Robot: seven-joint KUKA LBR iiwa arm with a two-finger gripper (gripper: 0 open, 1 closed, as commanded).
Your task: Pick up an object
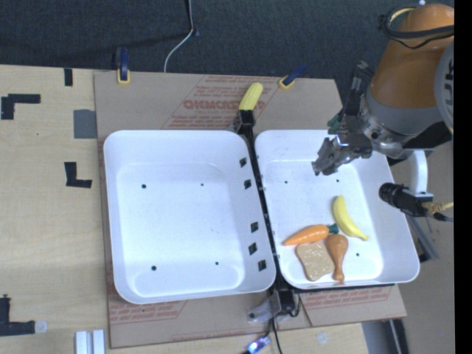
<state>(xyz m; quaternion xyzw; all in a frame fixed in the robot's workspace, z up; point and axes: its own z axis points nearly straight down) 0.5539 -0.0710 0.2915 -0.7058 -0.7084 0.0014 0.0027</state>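
Note:
The right bin (295,157) holds a yellow banana (346,217), an orange carrot (305,235), a slice of toast (315,261) and a brown drumstick (338,254), all clustered near its front. My gripper (327,164) hangs over the bin's back half, up and to the left of the banana, with nothing between its fingers. The grey arm with its orange band (417,32) reaches in from the right.
The left bin (177,212) lies beside the right one, with a row of black clips (254,227) along the shared edge. Both rest on a cardboard sheet (206,105). A yellow clamp (251,98) stands at the back between the bins.

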